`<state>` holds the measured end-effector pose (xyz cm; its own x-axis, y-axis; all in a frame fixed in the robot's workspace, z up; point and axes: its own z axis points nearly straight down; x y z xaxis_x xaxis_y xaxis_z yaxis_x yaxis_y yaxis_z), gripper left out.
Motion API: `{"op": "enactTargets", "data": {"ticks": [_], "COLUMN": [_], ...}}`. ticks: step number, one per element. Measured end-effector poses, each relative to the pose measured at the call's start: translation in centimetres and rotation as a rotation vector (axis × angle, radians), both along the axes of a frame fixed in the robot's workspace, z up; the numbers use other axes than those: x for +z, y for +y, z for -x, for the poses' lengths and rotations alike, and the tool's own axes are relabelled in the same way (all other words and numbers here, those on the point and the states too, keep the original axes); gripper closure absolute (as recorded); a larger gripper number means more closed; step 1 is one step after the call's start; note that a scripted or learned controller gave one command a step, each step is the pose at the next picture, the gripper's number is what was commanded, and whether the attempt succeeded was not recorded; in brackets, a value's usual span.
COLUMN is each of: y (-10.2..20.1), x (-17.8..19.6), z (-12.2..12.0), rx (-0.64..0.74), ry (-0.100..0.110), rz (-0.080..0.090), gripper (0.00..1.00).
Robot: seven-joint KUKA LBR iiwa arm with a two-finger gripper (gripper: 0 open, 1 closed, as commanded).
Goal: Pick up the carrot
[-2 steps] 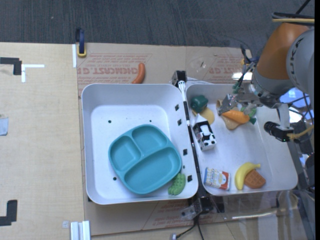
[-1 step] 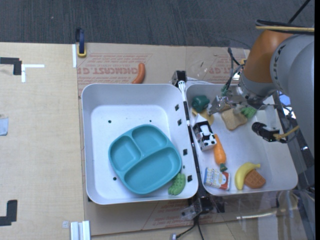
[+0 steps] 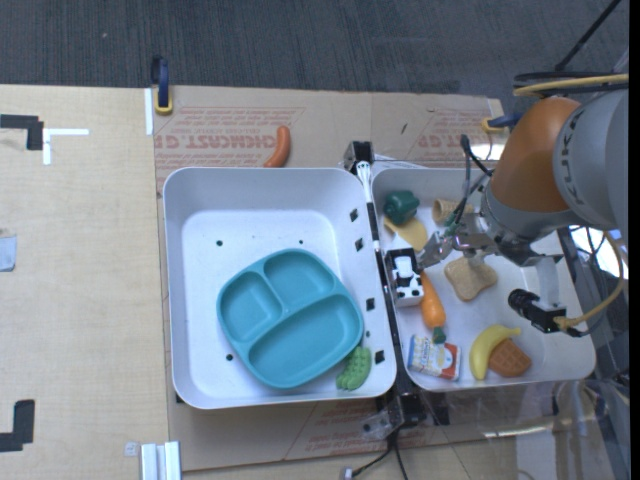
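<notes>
My fingers [image 3: 447,240] hang in the right bin [image 3: 560,368], right of centre in the frame; I cannot tell if they are open or closed. The carrot [image 3: 432,306] lies just below them, beside the cow toy [image 3: 405,279].

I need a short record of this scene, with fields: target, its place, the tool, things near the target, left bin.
target: carrot
place: right bin, near its left wall, lying free
tool: tool, above the carrot, not touching it
neighbours: black and white toy beside the carrot; bread slice; banana; small carton
left bin: left bin, with blue divided plate and green item
</notes>
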<state>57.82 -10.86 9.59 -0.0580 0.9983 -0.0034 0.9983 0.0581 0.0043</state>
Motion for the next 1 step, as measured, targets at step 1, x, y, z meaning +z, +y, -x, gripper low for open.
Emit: {"op": "enactTargets", "data": {"ticks": [1], "y": [-0.43], "x": [-0.06], "z": [9.17], "rx": [-0.116], "ry": [0.0], "rz": [-0.002], "gripper": [0.0]}}
